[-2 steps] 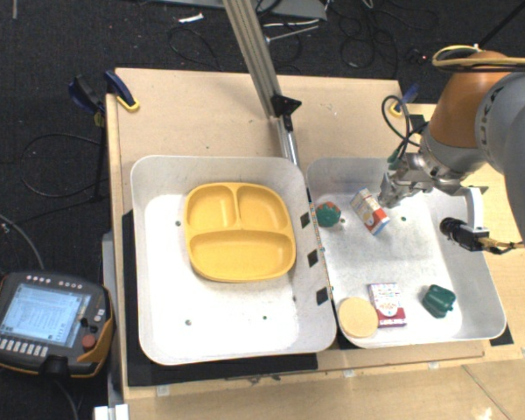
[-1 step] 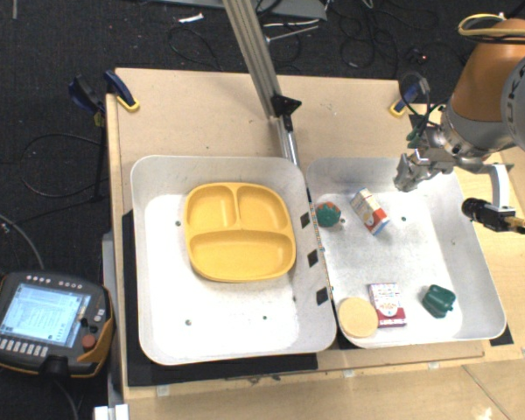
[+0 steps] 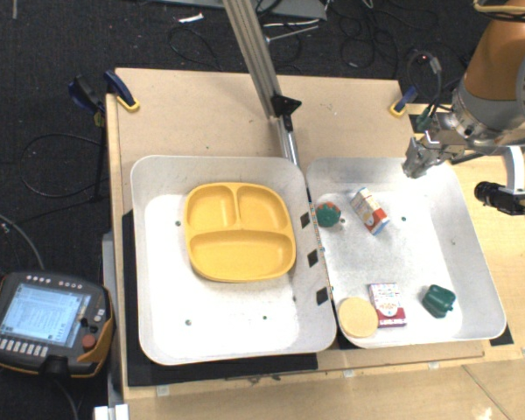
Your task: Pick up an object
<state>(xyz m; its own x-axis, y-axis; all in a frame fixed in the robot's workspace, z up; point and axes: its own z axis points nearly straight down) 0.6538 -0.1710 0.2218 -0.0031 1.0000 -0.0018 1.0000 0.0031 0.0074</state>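
Observation:
The right bin (image 3: 459,234) holds several small items: a white and red carton (image 3: 369,211), a small green and red object (image 3: 329,215), a red and white box (image 3: 387,304), a tan round disc (image 3: 360,318) and a dark green object (image 3: 437,300). My gripper (image 3: 416,164) hangs over the bin's far right corner, up and to the right of the carton and apart from every item. Nothing shows between its tips.
In the left bin (image 3: 157,322) lies a yellow divided plate (image 3: 240,232). A metal pole (image 3: 258,51) slants down to the bins' shared far edge. A teach pendant (image 3: 44,322) rests on the floor at lower left. Clamps (image 3: 122,94) sit at the bench's far corners.

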